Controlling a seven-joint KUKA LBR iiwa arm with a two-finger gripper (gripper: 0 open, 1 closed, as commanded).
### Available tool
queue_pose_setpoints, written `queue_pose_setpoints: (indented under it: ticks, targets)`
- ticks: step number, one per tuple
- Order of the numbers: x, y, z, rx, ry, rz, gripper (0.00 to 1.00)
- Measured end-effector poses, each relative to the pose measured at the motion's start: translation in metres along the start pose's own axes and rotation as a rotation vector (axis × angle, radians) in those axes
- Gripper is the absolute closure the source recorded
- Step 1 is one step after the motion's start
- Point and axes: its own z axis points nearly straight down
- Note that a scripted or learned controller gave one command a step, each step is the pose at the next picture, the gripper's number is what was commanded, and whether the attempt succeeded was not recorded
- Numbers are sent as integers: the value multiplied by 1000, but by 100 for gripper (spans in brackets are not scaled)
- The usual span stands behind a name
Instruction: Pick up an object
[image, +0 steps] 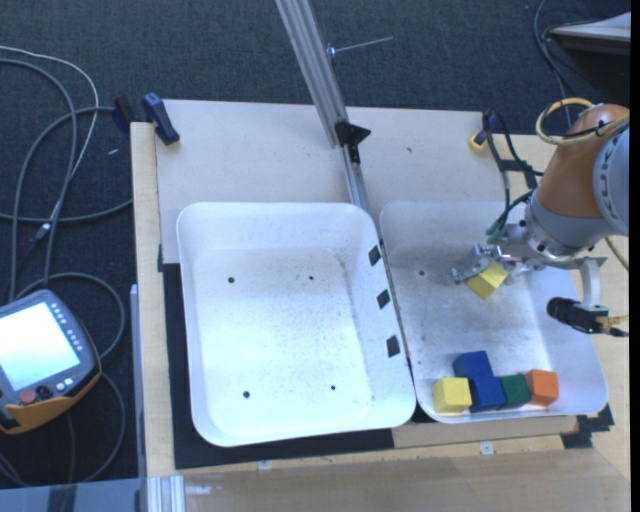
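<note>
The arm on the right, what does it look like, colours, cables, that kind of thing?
The arm is grey and rounded, with an orange band above the wrist. Dark cables run along it, with a yellow loop near its top. The gripper is small, silvery metal. A black cylindrical part sticks out below the wrist.

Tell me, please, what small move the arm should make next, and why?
Probably a slow, straight lift: a yellow block sits tilted between the pincer fingers over the right bin, well away from the blocks clustered at its near edge.
</note>
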Motion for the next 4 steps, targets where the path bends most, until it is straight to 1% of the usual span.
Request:
queue_pose_setpoints:
  ticks: [1,2,3,4]
  targets:
    - [-1,1,-14,-4,-1,0,100]
    - [82,-12,-3,-4,1,-6,100]
    - [50,18,-45,-12,-5,1,100]
    - [136,13,-106,-12,1,-8,100]
